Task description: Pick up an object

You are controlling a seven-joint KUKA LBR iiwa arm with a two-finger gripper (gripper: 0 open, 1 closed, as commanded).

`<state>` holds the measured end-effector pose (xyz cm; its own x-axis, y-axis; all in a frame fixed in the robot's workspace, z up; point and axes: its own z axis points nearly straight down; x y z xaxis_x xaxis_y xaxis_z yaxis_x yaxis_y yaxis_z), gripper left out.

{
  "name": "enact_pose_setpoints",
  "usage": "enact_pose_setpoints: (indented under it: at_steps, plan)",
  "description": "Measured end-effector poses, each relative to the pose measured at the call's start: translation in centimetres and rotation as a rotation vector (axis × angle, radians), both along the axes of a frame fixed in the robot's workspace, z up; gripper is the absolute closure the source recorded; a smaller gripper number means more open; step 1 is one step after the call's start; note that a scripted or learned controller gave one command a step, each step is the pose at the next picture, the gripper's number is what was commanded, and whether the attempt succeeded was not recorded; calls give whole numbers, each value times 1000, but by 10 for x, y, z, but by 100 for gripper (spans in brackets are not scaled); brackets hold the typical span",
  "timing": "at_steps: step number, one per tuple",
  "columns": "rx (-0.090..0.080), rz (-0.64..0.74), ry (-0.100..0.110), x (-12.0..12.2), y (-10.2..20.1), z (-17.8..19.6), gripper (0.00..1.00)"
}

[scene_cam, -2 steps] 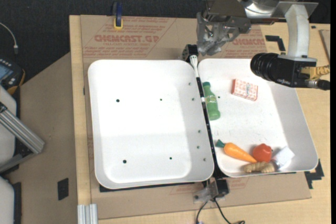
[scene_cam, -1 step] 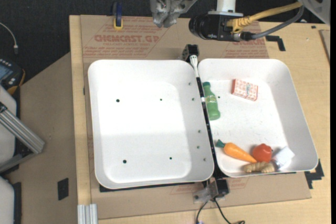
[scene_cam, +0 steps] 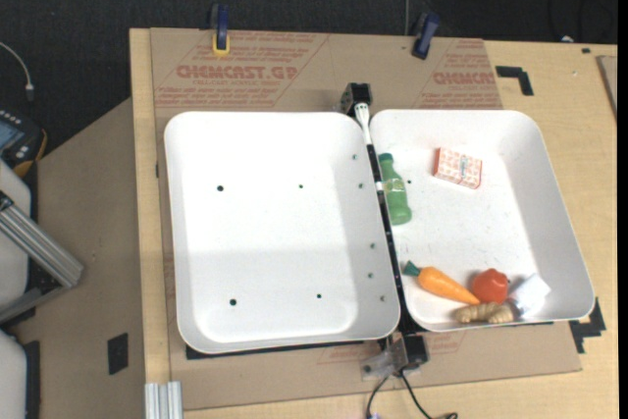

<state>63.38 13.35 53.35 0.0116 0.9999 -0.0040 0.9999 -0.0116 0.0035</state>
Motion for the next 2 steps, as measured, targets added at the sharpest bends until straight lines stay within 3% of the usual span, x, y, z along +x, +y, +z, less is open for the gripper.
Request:
enact_pose_setpoints:
  at_steps: [1,2]
  plan:
    - [0,1,-1,34,-82,1,100]
    - [3,9,-6,33,-76,13,100]
